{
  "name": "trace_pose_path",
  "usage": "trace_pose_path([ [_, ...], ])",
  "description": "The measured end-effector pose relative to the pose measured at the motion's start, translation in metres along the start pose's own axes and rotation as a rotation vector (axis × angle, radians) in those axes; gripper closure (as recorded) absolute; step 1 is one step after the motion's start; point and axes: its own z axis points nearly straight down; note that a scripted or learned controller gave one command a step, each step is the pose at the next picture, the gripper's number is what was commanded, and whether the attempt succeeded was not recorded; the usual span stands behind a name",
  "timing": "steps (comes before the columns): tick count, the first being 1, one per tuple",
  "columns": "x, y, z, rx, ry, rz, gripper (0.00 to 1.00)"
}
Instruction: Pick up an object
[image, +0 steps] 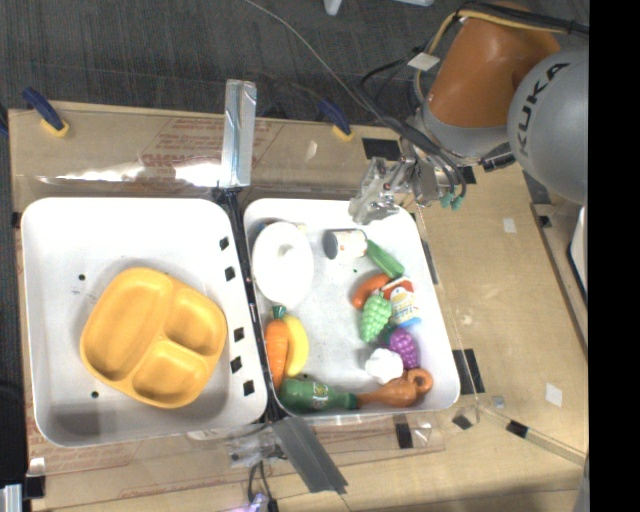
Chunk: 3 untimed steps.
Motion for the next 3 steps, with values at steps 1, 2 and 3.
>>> trace_pose_path([
  [1,-0.002,0.0,-0.012,0.002,-0.006,-0.002,1.0],
  [2,0.006,-0.046,-0.01,0.0,0.004,-0.043,1.0],
  [3,0.013,-0.036,0.023,-0.005,0.009,-0.395,1.0],
])
